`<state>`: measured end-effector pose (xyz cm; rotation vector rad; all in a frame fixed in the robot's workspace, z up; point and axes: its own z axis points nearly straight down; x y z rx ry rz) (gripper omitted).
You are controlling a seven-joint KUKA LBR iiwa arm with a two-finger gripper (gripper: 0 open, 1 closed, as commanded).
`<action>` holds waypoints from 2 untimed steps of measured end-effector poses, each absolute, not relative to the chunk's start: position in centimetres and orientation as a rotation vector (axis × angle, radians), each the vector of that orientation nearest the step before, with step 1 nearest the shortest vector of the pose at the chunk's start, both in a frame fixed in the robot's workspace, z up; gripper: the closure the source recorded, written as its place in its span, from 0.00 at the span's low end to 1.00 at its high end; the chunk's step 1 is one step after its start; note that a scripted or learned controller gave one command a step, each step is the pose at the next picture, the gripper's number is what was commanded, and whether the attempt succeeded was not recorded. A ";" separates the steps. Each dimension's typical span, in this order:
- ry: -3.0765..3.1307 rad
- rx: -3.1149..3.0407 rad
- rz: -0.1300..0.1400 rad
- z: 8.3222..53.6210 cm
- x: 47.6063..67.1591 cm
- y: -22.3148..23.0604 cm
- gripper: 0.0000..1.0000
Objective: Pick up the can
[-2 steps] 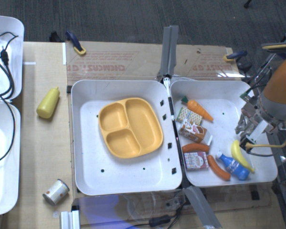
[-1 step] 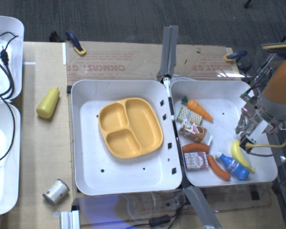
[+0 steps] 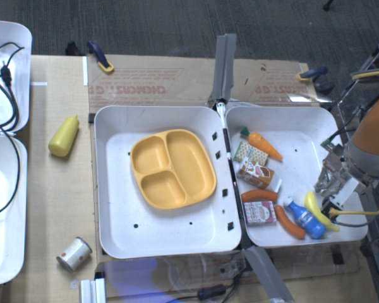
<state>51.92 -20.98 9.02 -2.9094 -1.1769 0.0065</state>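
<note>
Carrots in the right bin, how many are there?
2. One carrot lies near the back of the right bin, leafy end toward the divider; another carrot lies at the front beside the blue bottle. More may be hidden.

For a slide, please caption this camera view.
Gripper over right bin; can lies outside on bench.

Lying on its side on the bench: a can (image 3: 74,254), outside the left bin (image 3: 107,188) (near its lower corner). Resting inside that bin: a yellow divided plate (image 3: 173,168). Poised over the right bin (image 3: 303,112): the gripper (image 3: 328,191).
</note>
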 end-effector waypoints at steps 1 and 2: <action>-1.174 -2.909 0.008 9.9 51.9 -21.0 1.00; -1.183 -2.899 -0.001 9.9 52.2 -20.4 0.00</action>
